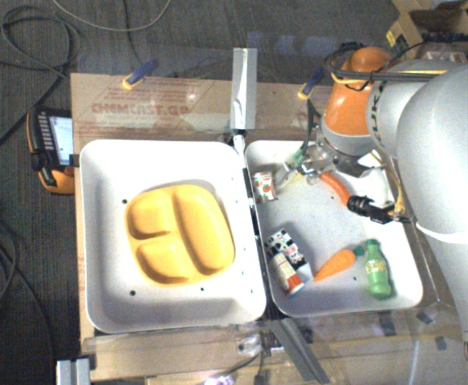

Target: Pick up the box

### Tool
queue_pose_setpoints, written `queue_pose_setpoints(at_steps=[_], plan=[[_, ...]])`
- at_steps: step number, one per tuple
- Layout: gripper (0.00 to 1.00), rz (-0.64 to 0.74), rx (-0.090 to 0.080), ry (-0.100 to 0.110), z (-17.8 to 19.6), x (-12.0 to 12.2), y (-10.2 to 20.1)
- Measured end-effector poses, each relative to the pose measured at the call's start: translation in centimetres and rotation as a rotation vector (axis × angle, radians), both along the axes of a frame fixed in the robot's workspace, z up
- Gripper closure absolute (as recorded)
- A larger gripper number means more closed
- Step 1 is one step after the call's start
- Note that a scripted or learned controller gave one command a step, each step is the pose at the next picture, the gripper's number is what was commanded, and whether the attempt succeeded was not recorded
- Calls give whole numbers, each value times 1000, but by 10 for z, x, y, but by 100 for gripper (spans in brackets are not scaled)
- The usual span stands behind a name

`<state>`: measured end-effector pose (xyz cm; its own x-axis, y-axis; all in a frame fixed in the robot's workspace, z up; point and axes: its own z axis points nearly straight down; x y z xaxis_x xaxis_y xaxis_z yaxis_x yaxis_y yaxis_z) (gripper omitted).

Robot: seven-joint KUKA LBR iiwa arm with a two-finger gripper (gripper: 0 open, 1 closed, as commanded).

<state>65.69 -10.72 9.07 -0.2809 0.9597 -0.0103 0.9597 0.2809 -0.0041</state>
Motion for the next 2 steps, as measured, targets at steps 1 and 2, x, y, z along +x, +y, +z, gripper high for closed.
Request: queue_pose_setpoints(at_steps=[1,2], plan=[[0,-100,10,2,0,3,2],[0,326,-3,-12,1,-19,0]])
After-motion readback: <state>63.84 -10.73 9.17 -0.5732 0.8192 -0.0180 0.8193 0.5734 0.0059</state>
